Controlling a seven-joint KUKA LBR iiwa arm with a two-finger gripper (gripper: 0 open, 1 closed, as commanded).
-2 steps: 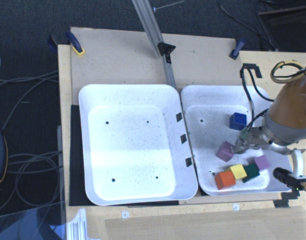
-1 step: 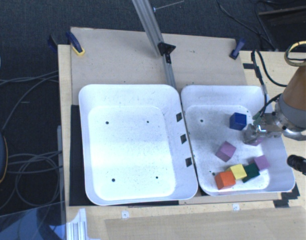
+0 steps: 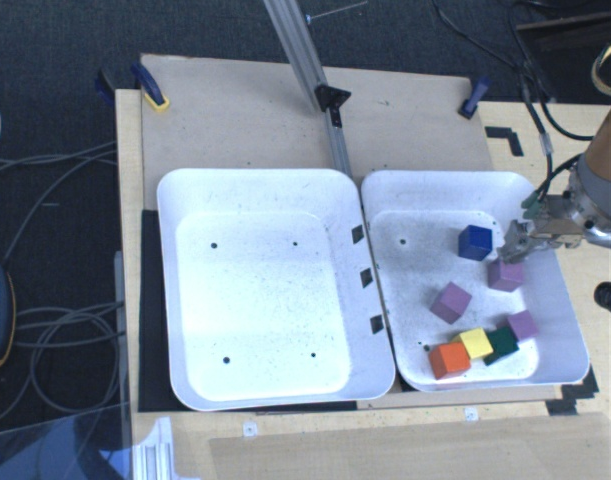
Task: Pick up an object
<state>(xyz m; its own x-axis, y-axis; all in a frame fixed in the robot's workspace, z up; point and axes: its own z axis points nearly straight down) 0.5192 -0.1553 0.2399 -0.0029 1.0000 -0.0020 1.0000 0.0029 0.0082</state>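
Down on the bench (image 3: pixel 285 98), two white bins sat side by side on a pale wooden board. The left bin (image 3: pixel 270 203) had small dark specks on its floor. The right bin (image 3: pixel 415 193) held the little blocks. A blue block (image 3: pixel 475 242) sat near the top right of that bin. A purple block (image 3: pixel 505 275) lay just below it, close to the right wall. Another purple block (image 3: pixel 451 302) sat nearer the middle. Along the lower edge sat an orange block (image 3: pixel 449 359), a yellow block (image 3: pixel 476 344) and a green block (image 3: pixel 502 343), all touching in a row. One more small purple block (image 3: pixel 522 324) sat just beside the green one.

The gripper (image 3: pixel 515 249) reached in from the right, over the right wall of that bin. Its tips hung just above the purple block by the wall and beside the blue one. It was too small and blurry to tell if it was spread or pressed together, and no block could be seen in its grip.

A grey metal pole (image 3: pixel 300 43) leaned in from the top and met the board between the bins. Blue clamps (image 3: pixel 150 85) gripped the board's corners. The floor (image 3: pixel 55 28) was dark carpet, with thin cables (image 3: pixel 35 183) looping on the left
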